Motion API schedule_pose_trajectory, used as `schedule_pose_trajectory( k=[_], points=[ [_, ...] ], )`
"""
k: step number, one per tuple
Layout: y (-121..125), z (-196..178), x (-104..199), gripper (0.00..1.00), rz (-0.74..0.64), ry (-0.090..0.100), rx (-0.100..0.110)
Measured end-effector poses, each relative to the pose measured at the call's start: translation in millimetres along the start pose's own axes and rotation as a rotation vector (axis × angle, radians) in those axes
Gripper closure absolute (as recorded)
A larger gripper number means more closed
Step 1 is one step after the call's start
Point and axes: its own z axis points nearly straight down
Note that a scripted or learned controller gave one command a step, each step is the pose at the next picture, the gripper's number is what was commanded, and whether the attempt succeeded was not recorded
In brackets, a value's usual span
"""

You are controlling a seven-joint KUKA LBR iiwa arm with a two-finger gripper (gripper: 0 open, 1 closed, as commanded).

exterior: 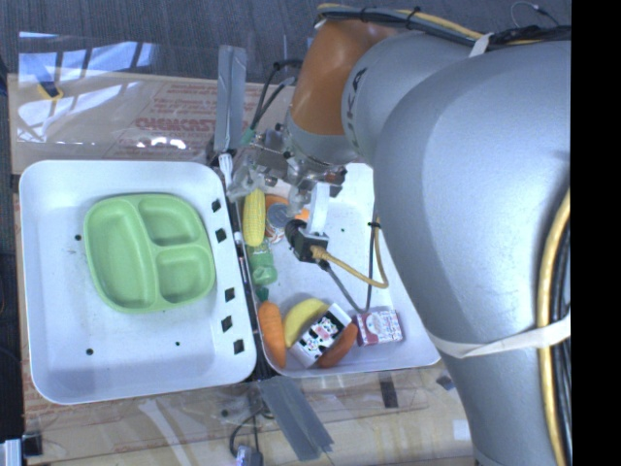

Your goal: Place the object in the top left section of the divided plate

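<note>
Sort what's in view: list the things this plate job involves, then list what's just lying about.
For the job:
green divided plate in the left bin
end effector over the right bin
corn cob beneath it, the likely object

Lying about:
carrot
banana
cow-print carton
small red-and-white carton

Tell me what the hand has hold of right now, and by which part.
Cannot be told: the hand sits low over the corn in the right bin, its grip hidden.

Corn cob (pixel 253 217), carrot (pixel 273 334) and milk carton (pixel 379 327) share the right bin (pixel 419 355).
</note>
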Motion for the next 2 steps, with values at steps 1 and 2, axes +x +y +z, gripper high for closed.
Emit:
schedule_pose_trajectory(
  k=[1,2],
  points=[
    [9.4,-0.3,-24.7,0.0,-0.07,0.0,-0.001],
    [-74.6,0.5,-55.2,0.0,0.141,0.0,-0.001]
  ],
)
